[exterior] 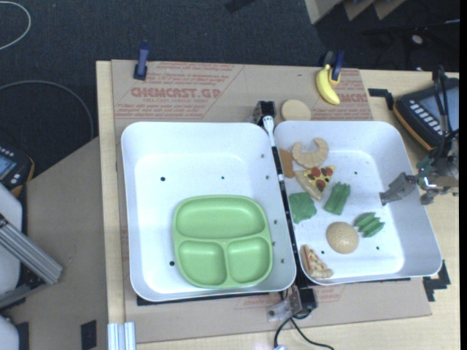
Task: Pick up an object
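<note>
Toy food pieces lay scattered in the right bin [387, 152], and we counted them from the far end: a tan croissant [312, 152], a pizza slice [316, 180] with red dots, a ridged green piece [337, 197], a leafy green piece [302, 206], a green pod [370, 225], a round beige bun [342, 238] and a second pizza slice [316, 262] against the near wall. All looked like smooth moulded plastic. We saw the left bin [146, 159] holding a pale green divided plate [222, 240] with three rounded compartments. Outside the bins, a yellow banana [327, 87] and a flat tan disc [295, 110] rested on the cardboard sheet [182, 93]. The gripper [398, 190] hung over the right bin's right side, near the pod; we could not tell whether its fingers were apart or together, and nothing showed between them.
</note>
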`<control>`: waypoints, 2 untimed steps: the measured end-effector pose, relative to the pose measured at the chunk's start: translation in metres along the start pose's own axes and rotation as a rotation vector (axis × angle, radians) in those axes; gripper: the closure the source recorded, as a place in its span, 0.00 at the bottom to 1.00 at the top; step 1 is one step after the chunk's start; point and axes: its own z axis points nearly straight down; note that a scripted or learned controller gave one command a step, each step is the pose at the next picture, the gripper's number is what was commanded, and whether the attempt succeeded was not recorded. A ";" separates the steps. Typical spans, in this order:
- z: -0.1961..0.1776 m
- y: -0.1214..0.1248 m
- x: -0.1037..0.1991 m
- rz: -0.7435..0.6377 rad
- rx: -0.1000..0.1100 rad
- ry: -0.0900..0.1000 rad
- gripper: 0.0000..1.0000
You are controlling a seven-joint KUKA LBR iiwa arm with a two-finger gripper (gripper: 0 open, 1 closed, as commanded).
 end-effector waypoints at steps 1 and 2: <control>0.134 -0.011 0.055 -0.004 0.014 0.008 0.00; 0.116 -0.008 0.051 0.001 -0.002 -0.001 1.00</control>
